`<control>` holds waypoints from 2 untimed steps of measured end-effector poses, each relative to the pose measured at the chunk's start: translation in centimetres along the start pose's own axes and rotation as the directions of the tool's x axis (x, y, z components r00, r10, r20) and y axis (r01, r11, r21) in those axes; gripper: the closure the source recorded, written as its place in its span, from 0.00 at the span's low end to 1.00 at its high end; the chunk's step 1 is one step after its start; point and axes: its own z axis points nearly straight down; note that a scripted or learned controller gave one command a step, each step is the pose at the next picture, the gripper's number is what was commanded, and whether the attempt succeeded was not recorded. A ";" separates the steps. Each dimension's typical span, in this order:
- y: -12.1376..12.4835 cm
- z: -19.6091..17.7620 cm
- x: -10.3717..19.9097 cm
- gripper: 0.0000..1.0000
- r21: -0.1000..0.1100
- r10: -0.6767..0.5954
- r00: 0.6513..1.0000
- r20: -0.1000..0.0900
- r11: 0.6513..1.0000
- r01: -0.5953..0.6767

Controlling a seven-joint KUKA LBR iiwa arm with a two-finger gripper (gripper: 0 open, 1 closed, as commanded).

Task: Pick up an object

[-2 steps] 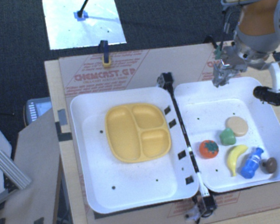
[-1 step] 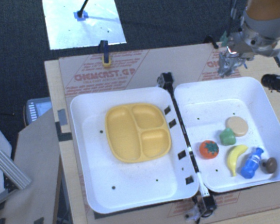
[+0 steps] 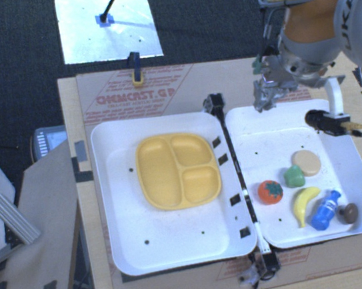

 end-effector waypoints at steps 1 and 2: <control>-1.4 2.1 4.5 1.00 0.001 0.000 1.000 0.000 1.000 0.000; -0.6 3.8 10.0 1.00 0.001 0.000 1.000 -0.001 1.000 0.000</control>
